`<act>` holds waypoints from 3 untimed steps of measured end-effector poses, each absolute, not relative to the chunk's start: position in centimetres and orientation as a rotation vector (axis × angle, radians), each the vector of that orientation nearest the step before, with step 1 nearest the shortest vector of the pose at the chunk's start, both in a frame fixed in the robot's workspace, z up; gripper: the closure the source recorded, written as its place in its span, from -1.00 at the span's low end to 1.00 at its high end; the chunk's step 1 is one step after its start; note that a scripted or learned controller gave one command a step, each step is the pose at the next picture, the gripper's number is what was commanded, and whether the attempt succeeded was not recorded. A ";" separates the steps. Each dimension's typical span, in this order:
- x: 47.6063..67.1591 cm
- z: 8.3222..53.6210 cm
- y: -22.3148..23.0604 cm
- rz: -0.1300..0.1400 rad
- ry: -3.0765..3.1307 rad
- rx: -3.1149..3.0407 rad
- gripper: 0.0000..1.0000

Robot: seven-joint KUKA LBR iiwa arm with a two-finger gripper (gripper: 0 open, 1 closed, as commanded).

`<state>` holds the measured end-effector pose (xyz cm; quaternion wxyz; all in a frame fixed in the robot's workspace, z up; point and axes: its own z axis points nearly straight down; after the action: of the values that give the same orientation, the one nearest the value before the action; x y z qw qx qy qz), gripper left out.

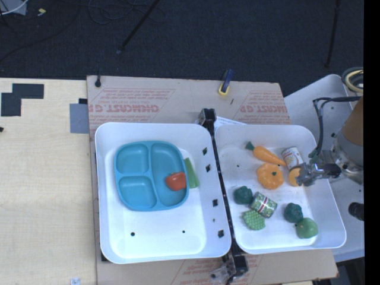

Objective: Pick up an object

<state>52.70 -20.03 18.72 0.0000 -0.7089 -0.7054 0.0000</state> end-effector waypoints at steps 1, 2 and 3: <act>52.8 23.0 -20.1 -0.002 -2.223 -2.223 1.00; 53.8 22.0 -14.5 0.001 -2.223 -2.215 1.00; 55.0 23.1 -9.4 0.000 -2.225 -2.214 1.00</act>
<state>54.95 -9.45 23.06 0.0013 -0.7055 -0.7088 -0.0001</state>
